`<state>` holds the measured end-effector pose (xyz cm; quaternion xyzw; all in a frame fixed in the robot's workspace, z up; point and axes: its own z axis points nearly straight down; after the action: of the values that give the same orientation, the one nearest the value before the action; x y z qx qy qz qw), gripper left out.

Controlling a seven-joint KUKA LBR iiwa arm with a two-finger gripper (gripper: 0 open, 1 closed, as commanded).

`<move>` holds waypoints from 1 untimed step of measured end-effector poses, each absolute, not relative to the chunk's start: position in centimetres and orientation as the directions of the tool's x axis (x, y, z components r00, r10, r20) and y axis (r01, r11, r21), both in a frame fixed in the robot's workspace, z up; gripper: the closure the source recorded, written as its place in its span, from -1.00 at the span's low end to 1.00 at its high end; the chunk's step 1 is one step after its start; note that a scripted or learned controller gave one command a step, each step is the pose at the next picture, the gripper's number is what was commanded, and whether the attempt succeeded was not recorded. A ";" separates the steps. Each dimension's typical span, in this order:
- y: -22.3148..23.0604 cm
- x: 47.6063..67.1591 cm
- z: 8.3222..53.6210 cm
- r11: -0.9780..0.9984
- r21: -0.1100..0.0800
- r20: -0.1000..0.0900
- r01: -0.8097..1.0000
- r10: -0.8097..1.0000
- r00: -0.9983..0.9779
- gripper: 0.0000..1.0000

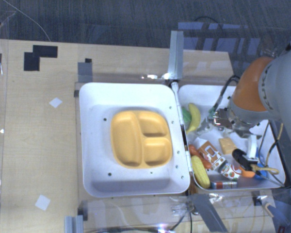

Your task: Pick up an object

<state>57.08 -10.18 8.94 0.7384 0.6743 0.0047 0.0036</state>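
The right bin [208, 95] holds several small objects. A yellow banana [194, 116] lies by its left wall beside a green item [186, 115]. Nearer the front are an ear of corn [200, 170], an orange-and-white box [211, 154], a tan square piece [227, 145] and a red-and-white marker [224, 184]. My gripper [223, 119] hangs over the middle of this bin, just right of the banana and above the tan piece, under the arm's orange band [250, 89]. I see nothing held in it.
The left bin [94, 130] contains a yellow divided plate [140, 138]. A metal post [176, 52] rises behind the wall between the bins. Black tape marks [39, 56] lie on the wooden bench at the far left.
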 end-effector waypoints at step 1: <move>-5.9 62.0 19.1 -0.083 0.016 0.002 0.996 0.997 0.083 -1.00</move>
<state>61.99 -5.88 19.12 0.7358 0.6772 0.0062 0.0051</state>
